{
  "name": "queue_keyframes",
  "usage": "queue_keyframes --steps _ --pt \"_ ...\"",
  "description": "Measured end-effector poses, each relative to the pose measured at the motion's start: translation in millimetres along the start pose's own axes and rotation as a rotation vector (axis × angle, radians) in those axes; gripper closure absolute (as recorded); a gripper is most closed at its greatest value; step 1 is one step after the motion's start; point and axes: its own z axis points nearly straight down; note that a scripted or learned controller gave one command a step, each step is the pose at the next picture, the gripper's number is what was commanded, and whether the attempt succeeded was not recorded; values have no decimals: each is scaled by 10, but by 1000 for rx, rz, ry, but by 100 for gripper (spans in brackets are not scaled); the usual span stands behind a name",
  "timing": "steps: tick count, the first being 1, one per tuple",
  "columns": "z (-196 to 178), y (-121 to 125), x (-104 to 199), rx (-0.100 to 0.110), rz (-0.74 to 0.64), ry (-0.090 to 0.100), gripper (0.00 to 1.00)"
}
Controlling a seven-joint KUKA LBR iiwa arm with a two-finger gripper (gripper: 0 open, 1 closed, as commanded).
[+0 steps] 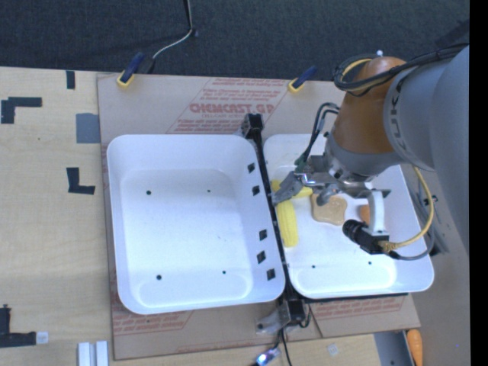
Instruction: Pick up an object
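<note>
The jaws point(326, 187) hang low over the right bin point(396, 277); whether they are released or clenched cannot be told. A tan toast-shaped piece point(329, 210) lies just below them. A yellow corn cob point(287, 223) lies to their left, beside the divider.

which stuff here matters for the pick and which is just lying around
For the job:
- pincer
- yellow corn cob
- tan bread slice
- small orange piece
- right bin

Lying about:
- left bin
- cardboard sheet
- two yellow-and-blue clamps
- black cable
</note>
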Motion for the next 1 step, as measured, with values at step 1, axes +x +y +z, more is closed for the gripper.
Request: queue_keyframes --steps 1 --pt "-1 -137 379 2 -4 1 0"
